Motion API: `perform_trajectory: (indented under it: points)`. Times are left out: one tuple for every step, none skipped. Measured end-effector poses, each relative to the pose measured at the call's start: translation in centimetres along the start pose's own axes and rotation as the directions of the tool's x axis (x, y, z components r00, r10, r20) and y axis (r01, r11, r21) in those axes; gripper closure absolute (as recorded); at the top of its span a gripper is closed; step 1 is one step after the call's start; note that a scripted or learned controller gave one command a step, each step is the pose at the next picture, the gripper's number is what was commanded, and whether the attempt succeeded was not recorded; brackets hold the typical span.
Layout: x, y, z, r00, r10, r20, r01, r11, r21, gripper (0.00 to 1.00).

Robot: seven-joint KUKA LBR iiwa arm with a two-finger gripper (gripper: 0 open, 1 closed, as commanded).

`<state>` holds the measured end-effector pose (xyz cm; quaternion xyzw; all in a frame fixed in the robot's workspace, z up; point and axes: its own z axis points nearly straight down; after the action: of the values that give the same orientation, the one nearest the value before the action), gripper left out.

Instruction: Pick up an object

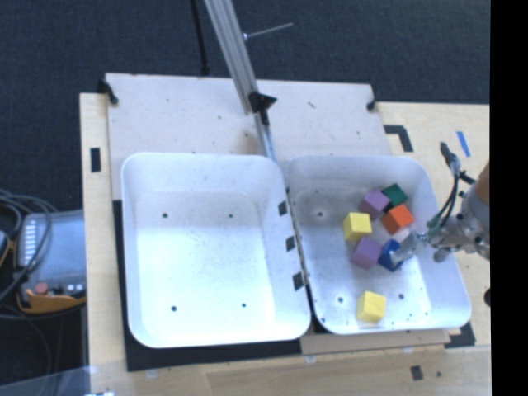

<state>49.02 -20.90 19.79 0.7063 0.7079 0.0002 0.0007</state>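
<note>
The right bin (445,299) holds several small blocks. A green block (395,194), a purple block (376,202) and an orange block (399,218) cluster near its far right. A yellow block (357,225) lies left of them. A second purple block (365,252) and a blue block (386,255) sit side by side in the middle. Another yellow block (371,306) lies alone near the front. My gripper (403,252) reaches in low from the right, its tip against the blue block's right side.
The left bin (140,221) sits beside the right one, a raised rim between them. A slanted metal post (235,48) rises behind the bins. A grey device with cables (49,258) stands off the bench at the left.
</note>
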Motion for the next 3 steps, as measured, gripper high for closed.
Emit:
perform_trajectory:
  points:
    - [0.0,0.0,0.0,1.000,0.002,0.000,-0.002,1.000,-0.001,0.00]
    - [0.0,0.3,4.3,1.000,0.004,0.000,-0.004,1.000,0.004,0.00]
    - [0.0,0.2,9.5,1.000,0.004,-0.001,-0.004,1.000,0.005,0.00]
